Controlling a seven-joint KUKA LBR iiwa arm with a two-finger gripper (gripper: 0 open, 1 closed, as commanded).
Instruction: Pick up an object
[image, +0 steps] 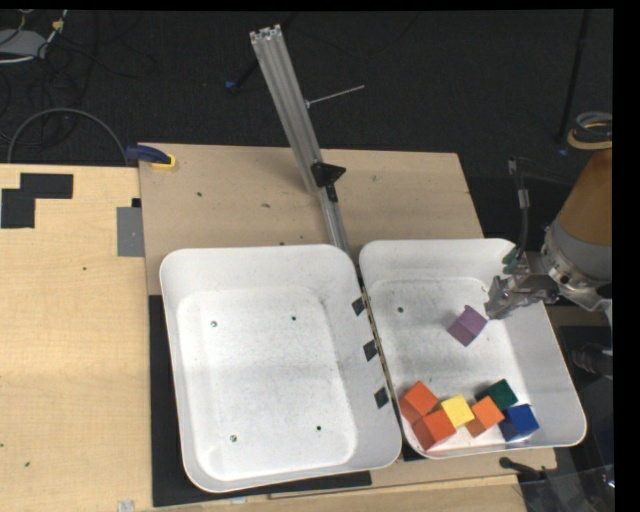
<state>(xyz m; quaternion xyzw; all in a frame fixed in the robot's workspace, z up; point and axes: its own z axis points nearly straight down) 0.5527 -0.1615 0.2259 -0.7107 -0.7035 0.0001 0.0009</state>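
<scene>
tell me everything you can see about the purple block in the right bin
The purple block is a small cube with flat matte faces, plain purple, likely painted wood or foam. It sits turned at an angle, corner toward the camera, in the upper middle of the right bin, apart from the coloured blocks clustered at the bin's near edge. The gripper is just beside its upper right; whether they touch is unclear.

Grey rounded arm segment (583, 255) with a broad orange band (592, 198) above the wrist, smooth and slightly glossy. Below it a lighter grey metal ring at the wrist. Small two-finger gripper of dull grey metal (497, 303), angular, with a little green part near its base. Thin dark cable along the upper side.
</scene>
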